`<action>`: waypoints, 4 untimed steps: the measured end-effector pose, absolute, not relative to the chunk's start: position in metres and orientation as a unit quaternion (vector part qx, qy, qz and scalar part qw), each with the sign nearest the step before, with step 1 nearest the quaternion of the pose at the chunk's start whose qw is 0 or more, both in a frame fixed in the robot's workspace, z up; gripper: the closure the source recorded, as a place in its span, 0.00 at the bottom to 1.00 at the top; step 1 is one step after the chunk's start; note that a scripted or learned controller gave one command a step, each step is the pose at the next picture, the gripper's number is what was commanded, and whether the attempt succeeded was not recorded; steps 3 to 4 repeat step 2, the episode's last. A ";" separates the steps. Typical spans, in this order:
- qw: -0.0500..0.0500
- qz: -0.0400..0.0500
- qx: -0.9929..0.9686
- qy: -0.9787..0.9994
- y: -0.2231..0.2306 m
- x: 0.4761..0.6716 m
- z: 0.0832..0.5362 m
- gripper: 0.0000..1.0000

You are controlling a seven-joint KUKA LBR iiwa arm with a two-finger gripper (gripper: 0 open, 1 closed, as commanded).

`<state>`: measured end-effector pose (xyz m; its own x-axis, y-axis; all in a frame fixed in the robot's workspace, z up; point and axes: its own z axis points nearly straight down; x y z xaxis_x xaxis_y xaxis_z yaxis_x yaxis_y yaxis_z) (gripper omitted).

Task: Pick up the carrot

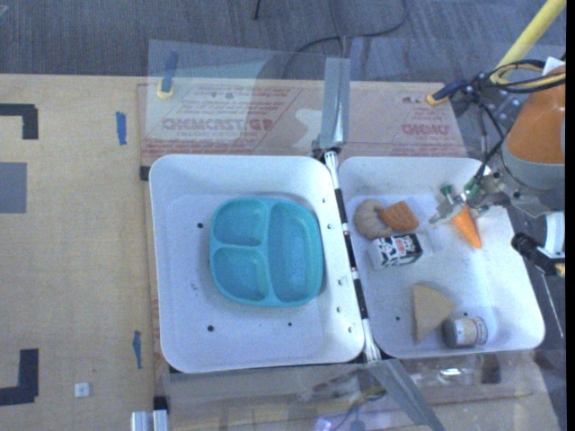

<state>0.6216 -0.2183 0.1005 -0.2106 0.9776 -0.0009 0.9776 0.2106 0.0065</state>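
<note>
The carrot [468, 229] is a short orange cone lying in the right bin [512, 285], near its far right side, with its tip pointing toward the front right. My gripper [457, 204] hangs over the carrot's thick upper end, reaching in from the right under the orange-banded wrist [539, 133]. One silver finger [443, 211] sticks out to the left of the carrot and the other sits to its right. The fingers stand apart, so the gripper is open; the carrot rests on the bin floor.
Also in the right bin are a tan roll [367, 216], an orange square piece [398, 215], a black-and-white carton [397, 249], a tan wedge [430, 309] and a small jar [464, 331]. The left bin [180, 330] holds a teal divided plate [267, 251].
</note>
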 end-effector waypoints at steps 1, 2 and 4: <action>0.005 0.003 0.629 0.777 -0.220 0.622 0.111 1.00; 0.002 0.001 0.611 0.792 -0.180 0.612 0.196 1.00; 0.002 0.001 0.611 0.792 -0.180 0.612 0.196 1.00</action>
